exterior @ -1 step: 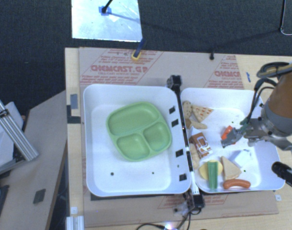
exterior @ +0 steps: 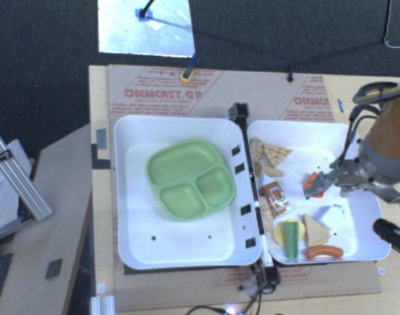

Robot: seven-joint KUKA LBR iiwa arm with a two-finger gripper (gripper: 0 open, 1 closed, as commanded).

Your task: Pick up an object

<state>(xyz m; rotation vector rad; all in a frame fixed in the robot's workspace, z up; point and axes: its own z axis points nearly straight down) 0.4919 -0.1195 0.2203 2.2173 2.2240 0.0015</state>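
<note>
**Two Bins, Gripper Over the Right Bin**

Nearest in the right bin (exterior: 367,241) lie a red sausage (exterior: 324,252), a green cylinder (exterior: 290,239) upright in the view beside a yellow piece (exterior: 279,233), and a tan wedge (exterior: 314,229) just right of the cylinder. Slightly farther, a brown-and-white packet (exterior: 275,198) rests close to the divider (exterior: 250,182) between the bins. A small red-orange object (exterior: 312,183) sits mid-bin, at the tip of the gripper (exterior: 326,181); whether the claw is apart, together or clamped on that object cannot be determined. The arm (exterior: 388,143) enters from the right. Farther still, a tan triangular piece (exterior: 277,154) and a pale rounded piece (exterior: 273,171) lie near the far left corner of the right bin. The left bin (exterior: 138,241) holds a green three-compartment tray (exterior: 189,178), centred. Beyond both bins, printed cardboard (exterior: 162,87) covers the bench.
</note>
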